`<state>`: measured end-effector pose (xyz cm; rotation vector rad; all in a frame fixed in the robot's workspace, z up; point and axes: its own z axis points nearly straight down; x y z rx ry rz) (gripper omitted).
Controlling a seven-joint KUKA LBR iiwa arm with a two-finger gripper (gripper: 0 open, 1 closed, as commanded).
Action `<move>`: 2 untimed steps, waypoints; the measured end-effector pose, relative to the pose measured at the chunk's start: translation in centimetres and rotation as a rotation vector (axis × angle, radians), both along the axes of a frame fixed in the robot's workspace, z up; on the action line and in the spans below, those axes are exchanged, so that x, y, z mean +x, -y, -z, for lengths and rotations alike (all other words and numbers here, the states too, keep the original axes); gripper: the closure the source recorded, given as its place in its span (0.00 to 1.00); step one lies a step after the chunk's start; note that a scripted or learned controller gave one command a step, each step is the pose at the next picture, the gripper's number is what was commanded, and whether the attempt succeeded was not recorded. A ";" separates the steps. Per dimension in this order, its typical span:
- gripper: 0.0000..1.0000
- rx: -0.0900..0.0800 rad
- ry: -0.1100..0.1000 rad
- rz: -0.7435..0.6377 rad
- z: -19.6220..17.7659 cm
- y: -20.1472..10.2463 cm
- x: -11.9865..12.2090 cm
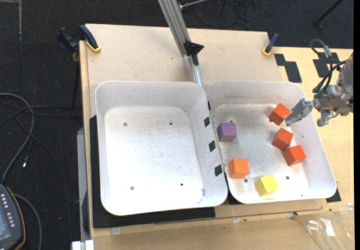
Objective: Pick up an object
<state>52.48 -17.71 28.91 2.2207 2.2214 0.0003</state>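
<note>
Up in the right white bin (315,148) sits an orange-red cube (278,114), with the jaws of the gripper (308,109) just beside it at its right; whether they are apart or together cannot be told. Two more red cubes (283,139) (294,154) lie below it. Further left come a small purple cube (227,131), an orange cube (238,168) and a yellow cube (266,185). The left white bin (107,131) sits alongside on the tan surface (140,52).

A pale wooden bench (140,52) bears two white bins (149,148) (315,173) side by side.
</note>
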 end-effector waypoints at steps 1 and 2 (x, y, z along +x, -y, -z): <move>0.00 -0.002 0.007 -0.006 -4.6 -2.2 0.3; 0.00 -0.001 -0.007 0.006 3.1 4.3 2.9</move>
